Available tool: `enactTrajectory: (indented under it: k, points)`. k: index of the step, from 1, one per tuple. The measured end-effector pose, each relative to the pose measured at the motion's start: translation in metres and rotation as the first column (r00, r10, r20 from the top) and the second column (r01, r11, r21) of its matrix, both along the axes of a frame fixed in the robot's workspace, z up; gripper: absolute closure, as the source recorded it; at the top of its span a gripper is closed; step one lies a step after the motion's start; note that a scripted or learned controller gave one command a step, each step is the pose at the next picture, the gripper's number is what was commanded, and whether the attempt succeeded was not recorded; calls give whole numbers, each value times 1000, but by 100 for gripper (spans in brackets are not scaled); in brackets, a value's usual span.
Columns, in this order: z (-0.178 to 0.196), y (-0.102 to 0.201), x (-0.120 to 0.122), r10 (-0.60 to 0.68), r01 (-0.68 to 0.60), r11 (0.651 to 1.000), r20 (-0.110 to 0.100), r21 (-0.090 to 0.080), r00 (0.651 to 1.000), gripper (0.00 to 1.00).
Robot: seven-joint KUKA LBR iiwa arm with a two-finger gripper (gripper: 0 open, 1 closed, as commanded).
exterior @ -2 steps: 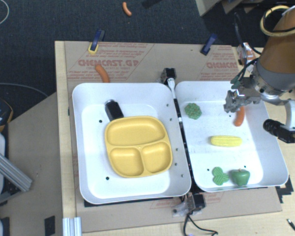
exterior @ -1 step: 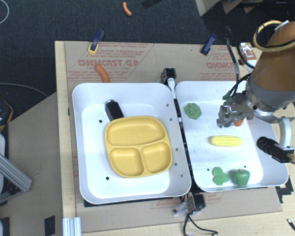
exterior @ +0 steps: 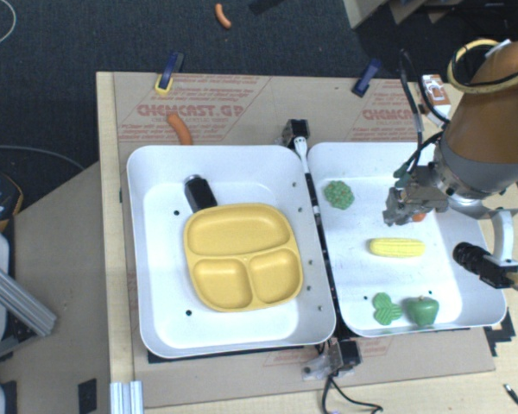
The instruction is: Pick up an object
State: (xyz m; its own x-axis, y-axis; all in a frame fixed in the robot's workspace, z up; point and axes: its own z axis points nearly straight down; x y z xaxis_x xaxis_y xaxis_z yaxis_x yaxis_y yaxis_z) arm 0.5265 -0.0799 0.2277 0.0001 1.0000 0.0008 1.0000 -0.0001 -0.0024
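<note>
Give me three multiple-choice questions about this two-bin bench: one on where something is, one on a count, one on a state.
1. Where does the yellow three-compartment plastic plate lie?
A. right white bin
B. left white bin
C. bare bench

2. How many green toy foods lie in the right white bin?
A. one
B. five
C. three

3. How does the yellow toy corn cob lie?
A. flat on the bin floor
B. standing on end
C. on the plate

Key: 1 B, the plate sits in the left white bin beside a black block. 2 C, one green piece lies near the top, two near the bottom edge. 3 A, the cob lies lengthwise just below the gripper.
</note>
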Motion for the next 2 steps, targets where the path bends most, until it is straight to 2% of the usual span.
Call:
enactTrajectory:
  k: [1, 2]
  points:
    - [6, 0, 13, 1, -1, 1000, 6, -2, 1000, 100]
    - [6, -9, 9, -1, 1, 1000, 3, -1, 1000, 100]
